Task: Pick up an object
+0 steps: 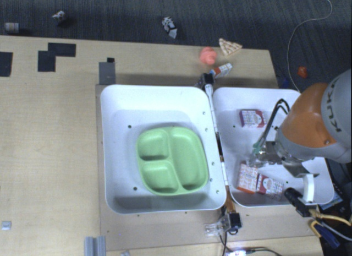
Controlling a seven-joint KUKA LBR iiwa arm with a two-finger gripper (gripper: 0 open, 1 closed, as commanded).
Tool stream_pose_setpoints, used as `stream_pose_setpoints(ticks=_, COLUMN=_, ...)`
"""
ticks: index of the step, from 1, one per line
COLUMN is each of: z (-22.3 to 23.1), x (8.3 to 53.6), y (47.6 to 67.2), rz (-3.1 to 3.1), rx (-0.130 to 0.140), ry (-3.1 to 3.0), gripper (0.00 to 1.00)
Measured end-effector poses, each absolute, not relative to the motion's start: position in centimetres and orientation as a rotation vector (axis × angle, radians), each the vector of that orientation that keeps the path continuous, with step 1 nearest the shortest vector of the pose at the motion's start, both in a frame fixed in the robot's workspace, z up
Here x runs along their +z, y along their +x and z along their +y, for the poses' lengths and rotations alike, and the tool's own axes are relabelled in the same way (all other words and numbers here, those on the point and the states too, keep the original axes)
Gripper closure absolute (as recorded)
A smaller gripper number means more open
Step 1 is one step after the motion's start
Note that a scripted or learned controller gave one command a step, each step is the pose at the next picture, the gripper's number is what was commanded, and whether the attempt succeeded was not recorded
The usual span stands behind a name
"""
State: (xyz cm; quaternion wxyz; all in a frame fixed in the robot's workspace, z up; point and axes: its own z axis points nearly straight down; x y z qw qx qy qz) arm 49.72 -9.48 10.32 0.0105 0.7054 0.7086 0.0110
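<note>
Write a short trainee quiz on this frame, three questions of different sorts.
1. True or false: the green tray lies in the right bin.
2. Multiple choice: how many compartments does the tray have? A two, B three, C four.
3. Fill in: the tool is over the ___ bin, above the cartons.

Key: 1 false, it lies in the left bin. 2 B. 3 right.

Two white bins (118,106) on bench (49,156)
</note>
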Motion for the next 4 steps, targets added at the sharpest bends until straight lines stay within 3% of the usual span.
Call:
stream_pose_setpoints(ticks=1, z=-16.3, x=10.5, y=51.6, rz=2.221, rx=0.002, ry=2.218, gripper=1.0)
stream_pose_setpoints(ticks=2, z=-16.3, x=10.5, y=51.6, rz=2.222, rx=0.002, ry=2.217, gripper=0.0)
stream_pose_setpoints(ticks=3, z=-8.8, x=8.7, y=49.1, rz=2.219, rx=0.009, ry=2.211, gripper=0.0)
stream_pose_setpoints(ticks=4, z=-8.8, x=9.8, y=49.4, rz=2.217, rx=0.014, ry=2.205, gripper=1.0)
